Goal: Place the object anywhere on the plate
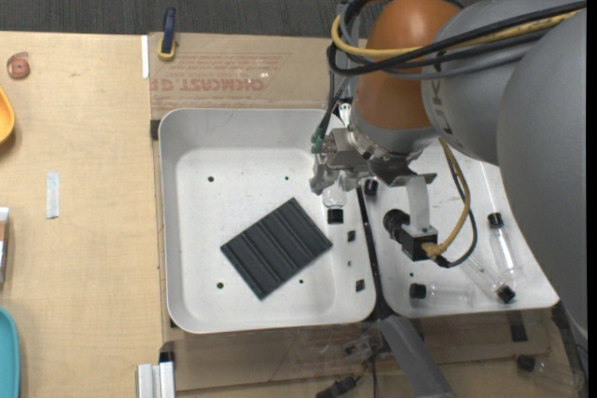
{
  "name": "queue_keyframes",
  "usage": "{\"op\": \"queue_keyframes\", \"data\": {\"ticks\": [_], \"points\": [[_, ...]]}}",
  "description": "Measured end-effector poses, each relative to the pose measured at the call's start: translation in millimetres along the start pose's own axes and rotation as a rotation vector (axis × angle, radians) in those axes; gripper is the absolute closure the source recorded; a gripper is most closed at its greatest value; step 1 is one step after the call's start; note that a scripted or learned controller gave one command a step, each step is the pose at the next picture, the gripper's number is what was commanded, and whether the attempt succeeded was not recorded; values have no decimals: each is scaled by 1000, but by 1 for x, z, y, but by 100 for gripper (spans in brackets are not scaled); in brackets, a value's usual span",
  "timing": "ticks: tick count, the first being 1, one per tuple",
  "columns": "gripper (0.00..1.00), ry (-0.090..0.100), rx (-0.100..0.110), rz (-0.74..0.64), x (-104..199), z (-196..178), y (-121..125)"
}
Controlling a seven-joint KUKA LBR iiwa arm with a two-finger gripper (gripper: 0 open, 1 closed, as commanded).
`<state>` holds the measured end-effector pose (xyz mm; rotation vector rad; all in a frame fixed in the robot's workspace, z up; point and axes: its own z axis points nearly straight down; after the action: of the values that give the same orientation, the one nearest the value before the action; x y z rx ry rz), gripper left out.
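Over the left bin's right edge the tool hangs, grip state unreadable; release here risks missing the dark plate, which lies well left.

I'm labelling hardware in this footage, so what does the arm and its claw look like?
The arm is bulky, with smooth light-grey casings and a rounded orange band above the wrist. Yellow and black cables loop over that band, and another yellow-and-black cable hangs below the wrist. The claw is a small metallic grey assembly with dark fittings and a spot of green.
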<state>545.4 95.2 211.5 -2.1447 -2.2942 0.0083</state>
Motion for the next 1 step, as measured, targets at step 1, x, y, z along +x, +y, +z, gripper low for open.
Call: {"op": "queue_keyframes", "data": {"ticks": [1], "points": [[100,0,0,-30,26,-3,-10]]}}
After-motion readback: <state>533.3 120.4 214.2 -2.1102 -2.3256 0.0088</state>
